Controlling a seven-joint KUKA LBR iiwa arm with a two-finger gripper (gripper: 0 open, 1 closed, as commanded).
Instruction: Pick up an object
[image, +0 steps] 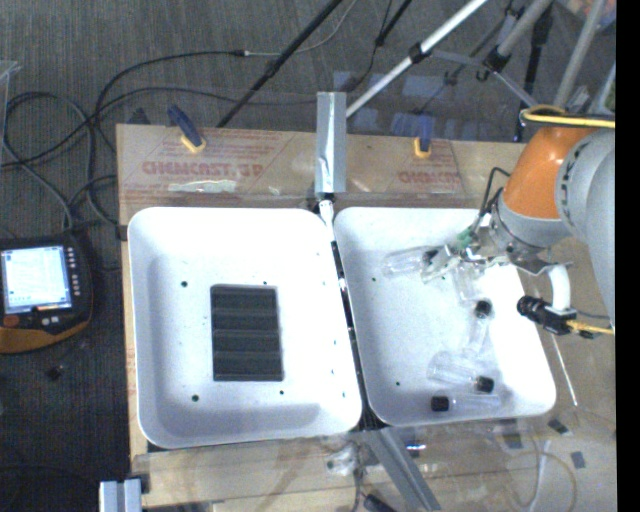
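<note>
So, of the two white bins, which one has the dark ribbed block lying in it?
The left bin holds the dark ribbed block, near its middle. The right bin, under the gripper, holds clear plastic pieces instead.

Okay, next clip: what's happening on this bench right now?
A grey arm with an orange band reaches in from the right over the right bin. Its claw hangs low inside that bin, among what look like clear, see-through pieces; nothing can be made out between its fingers. A small dark item lies near the bin's front edge. The left bin holds a dark ribbed rectangular block, lying flat and untouched.
</note>
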